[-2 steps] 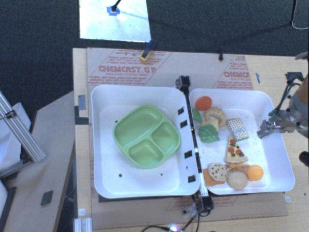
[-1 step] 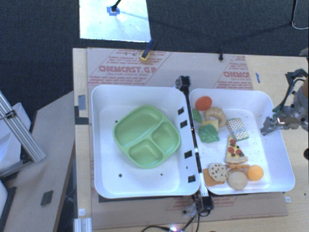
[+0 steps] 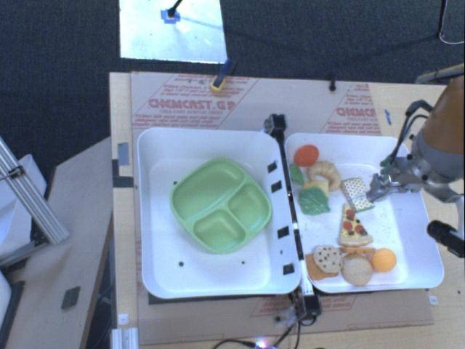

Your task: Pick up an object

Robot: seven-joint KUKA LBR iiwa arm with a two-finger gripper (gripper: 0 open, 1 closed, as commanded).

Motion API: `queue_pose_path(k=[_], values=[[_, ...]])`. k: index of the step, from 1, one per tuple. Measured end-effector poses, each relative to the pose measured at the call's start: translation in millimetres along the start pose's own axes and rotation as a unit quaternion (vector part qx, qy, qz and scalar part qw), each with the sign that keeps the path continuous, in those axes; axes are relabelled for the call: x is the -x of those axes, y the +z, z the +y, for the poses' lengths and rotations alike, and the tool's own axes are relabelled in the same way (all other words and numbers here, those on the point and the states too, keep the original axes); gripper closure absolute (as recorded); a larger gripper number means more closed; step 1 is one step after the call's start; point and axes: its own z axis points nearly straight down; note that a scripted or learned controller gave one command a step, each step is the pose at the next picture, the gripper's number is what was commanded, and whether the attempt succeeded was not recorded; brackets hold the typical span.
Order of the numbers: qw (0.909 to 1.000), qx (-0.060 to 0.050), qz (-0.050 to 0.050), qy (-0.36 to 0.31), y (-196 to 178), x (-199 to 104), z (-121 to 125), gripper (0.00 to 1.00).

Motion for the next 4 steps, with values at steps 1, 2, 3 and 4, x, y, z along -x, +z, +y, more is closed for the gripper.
queue_pose_path(k=[1, 2, 3, 4], values=[[1.0, 0.0, 0.0, -0.001, 4, -50, 24, 1.0], [1.0, 0.0, 0.0, -0.001, 10, -98, 34, 1.0], [1.0, 0.0, 0.001, -0.001, 6, -157, 43, 1.0], [1.0, 0.001, 0.001, -0.002, -13, -210, 58, 1.0]])
